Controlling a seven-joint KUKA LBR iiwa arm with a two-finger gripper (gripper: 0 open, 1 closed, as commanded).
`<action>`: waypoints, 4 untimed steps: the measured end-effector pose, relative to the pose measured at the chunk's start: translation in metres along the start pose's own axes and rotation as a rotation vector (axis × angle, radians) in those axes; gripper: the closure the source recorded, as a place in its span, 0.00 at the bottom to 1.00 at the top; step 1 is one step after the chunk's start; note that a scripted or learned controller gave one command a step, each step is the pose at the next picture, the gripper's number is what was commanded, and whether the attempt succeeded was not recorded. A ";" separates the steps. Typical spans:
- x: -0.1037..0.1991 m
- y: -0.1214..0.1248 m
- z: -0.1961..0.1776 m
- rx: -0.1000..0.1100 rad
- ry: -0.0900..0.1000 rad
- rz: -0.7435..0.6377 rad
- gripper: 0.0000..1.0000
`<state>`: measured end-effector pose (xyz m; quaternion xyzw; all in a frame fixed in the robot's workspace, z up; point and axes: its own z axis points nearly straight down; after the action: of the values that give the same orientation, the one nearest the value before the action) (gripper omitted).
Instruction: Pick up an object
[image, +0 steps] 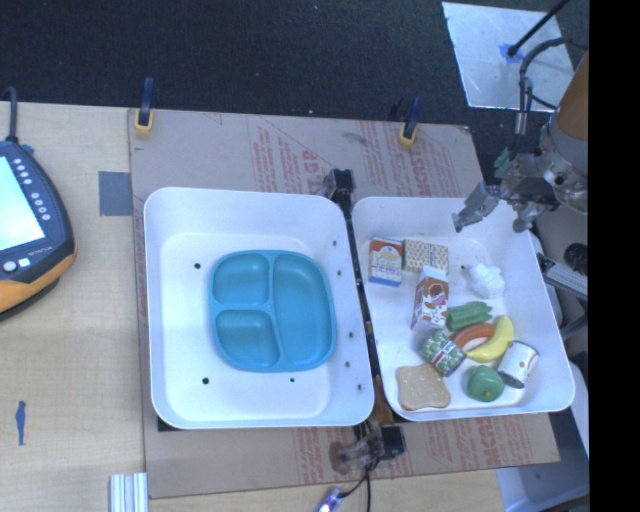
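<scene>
Toy food pile sits in right bin: milk carton stiff, light, flat-sided, so pinch across its narrow faces. Banana beside it looks slick and curved. Gripper above bin's far-right corner, fingers spread, empty.

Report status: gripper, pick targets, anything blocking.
Gripper open, holding nothing, above right bin's far edge. Toy food untouched in right bin. Nothing blocking descent.
</scene>
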<state>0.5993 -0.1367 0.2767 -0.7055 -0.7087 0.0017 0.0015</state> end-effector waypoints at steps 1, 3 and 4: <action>0.021 -0.015 0.140 0.002 0.000 -0.001 0.00; 0.018 -0.034 0.185 0.000 -0.001 -0.001 0.00; 0.017 -0.033 0.174 0.001 -0.002 -0.004 1.00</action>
<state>0.5649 -0.1199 0.1024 -0.7040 -0.7102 0.0030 0.0012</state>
